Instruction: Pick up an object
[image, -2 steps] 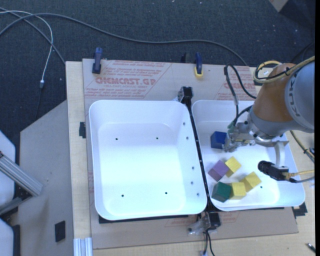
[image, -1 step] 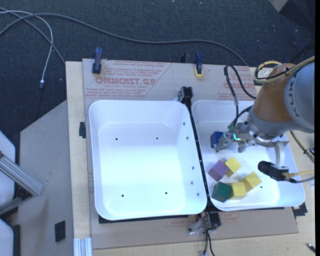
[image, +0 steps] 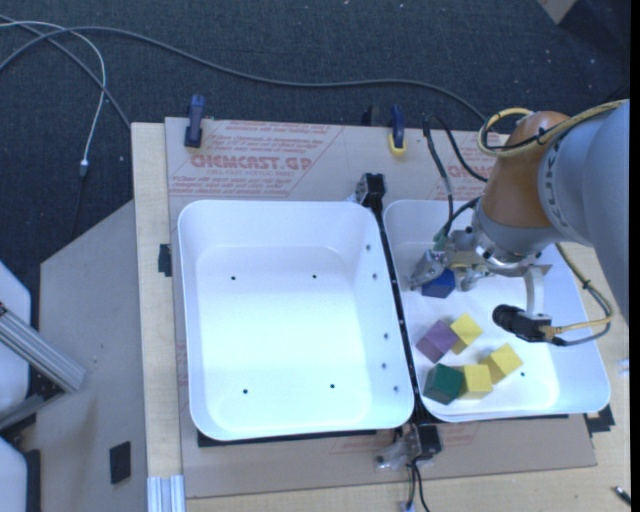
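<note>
My gripper (image: 443, 274) hangs over the back left part of the right bin (image: 590, 385), pointing down and to the left. A blue block (image: 438, 287) shows directly under its tip, partly covered by the gripper's metal parts; whether it is held or resting on the bin floor is unclear. Nearer the front of the same bin lie a purple block (image: 436, 341), a green block (image: 444, 383) and three yellow blocks (image: 466, 329) (image: 478, 379) (image: 505, 360).
The left bin (image: 200, 300) stands beside the right one, their rims meeting in the middle. A black cable fitting (image: 520, 321) hangs from the arm above the right bin. Blue (image: 195, 108) and yellow (image: 398, 144) clamps hold the board at the back.
</note>
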